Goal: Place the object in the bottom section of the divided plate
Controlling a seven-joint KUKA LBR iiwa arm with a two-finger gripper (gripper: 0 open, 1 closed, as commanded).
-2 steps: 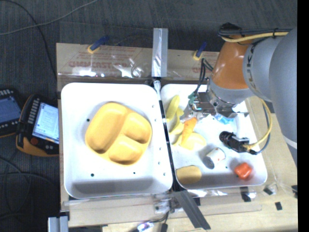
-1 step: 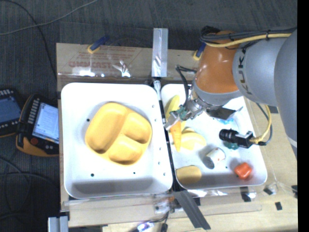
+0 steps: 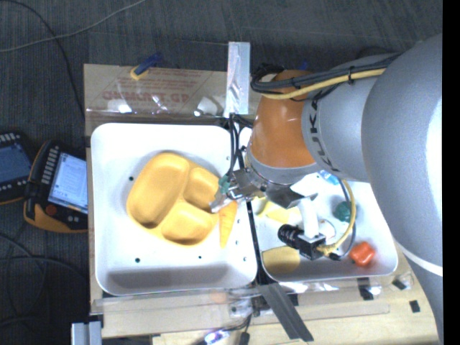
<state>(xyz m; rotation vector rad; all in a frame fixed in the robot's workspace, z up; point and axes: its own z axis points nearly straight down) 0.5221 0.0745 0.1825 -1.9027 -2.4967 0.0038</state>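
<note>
**Carrot held beside the plate, drop not yet made**

The right half of the view is taken up by the grey arm (image 3: 374, 113), whose orange band (image 3: 284, 139) is seen above the wrist. Two white bins are carried side by side on the surface: the left bin (image 3: 122, 272) and the right bin (image 3: 381, 264). A yellow divided plate (image 3: 169, 196) is seen in the left bin, with two upper sections and one lower section nearest the bottom of the view. The jaws (image 3: 224, 192) are placed at the plate's right edge, close to the wall between the bins. An orange carrot (image 3: 226, 223) hangs point-down just below them, its top at the fingertips, so it is judged to be pinched by the jaws, though the contact itself is small and partly hidden. In the right bin a green object (image 3: 343, 210) and an orange-red object (image 3: 362, 253) are left lying near the arm's cables.

The carrying step is judged to be in hand. For the next move, a short shift leftward over the plate's lower section is called for, followed by lowering and release, with care that the carrot is not dropped between plate and bin wall.
</note>
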